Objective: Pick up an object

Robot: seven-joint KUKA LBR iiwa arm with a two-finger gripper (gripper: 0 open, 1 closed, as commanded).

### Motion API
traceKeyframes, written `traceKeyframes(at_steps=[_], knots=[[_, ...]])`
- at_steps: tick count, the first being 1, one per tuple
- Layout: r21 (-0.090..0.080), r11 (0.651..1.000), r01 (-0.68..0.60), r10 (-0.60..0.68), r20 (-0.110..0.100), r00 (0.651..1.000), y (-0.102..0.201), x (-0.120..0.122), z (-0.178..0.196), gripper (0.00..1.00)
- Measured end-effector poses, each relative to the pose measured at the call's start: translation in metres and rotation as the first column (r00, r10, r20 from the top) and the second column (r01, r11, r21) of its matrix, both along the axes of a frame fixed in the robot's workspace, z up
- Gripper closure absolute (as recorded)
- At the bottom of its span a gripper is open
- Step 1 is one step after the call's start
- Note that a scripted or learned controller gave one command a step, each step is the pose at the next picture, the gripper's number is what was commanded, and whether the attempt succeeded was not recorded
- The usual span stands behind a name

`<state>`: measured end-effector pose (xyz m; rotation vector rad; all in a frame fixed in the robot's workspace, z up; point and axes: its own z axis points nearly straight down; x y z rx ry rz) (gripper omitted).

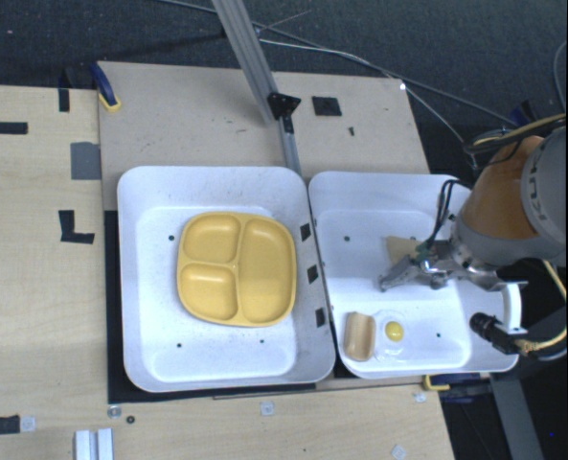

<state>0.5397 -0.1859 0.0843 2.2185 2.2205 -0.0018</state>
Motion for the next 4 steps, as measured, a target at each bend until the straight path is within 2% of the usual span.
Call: traceKeyframes(at_steps=[1,3,4], knots=[[-0.001,1.000,0.000,0.000,0.004,1.000,0.000,0.001,0.015,1.00],[0.001,1.000,0.000,0.000,0.002,1.000,-0.010,0.005,0.118,1.00],[0.004,1.000,-0.005,0.005,-0.001,1.000,0.043,0.015,0.131,1.00]])
